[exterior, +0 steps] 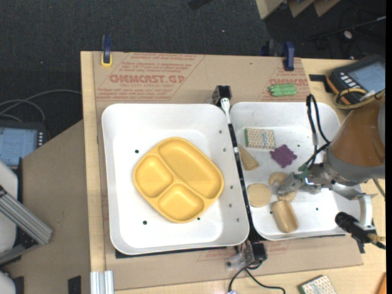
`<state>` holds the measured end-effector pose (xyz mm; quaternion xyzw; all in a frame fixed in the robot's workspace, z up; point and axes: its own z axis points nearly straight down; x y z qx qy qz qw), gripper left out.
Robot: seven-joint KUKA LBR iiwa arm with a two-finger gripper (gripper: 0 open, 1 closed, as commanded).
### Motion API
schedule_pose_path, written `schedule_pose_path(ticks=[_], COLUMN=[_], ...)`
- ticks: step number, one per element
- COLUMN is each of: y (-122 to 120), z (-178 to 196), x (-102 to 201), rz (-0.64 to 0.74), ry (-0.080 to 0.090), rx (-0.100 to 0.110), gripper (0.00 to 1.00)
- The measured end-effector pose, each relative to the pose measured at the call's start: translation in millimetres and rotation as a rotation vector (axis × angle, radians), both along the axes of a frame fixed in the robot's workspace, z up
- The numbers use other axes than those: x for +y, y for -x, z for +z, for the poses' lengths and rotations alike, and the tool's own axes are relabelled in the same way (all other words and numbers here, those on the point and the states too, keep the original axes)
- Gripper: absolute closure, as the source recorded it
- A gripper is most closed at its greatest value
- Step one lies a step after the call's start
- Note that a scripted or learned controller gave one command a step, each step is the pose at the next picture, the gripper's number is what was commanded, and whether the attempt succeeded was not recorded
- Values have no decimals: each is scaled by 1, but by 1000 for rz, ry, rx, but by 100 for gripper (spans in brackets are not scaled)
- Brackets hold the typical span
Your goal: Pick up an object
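Camera view: jaws (286,187) low in the right bin (318,228), whether apart or together cannot tell, touching a tan roll (278,179). Just beside: round tan biscuit (258,195), bread loaf (285,216), tan wedge (248,159), purple piece (283,155), small box (260,138). In the left bin (119,164), a yellow divided plate (177,179).

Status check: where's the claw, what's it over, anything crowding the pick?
Claw low in the right bin, among tan pieces. Tan cylinder just below it, round tan disc to the left. Grasp unconfirmed. Purple piece close by.
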<state>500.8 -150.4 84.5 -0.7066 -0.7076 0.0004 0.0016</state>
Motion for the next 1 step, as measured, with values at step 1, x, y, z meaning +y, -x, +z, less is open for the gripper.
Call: schedule_pose_path(ticks=[1], y=[-29], z=[0], x=[55], rz=[2], ry=[2], rx=[-6], gripper=[0])
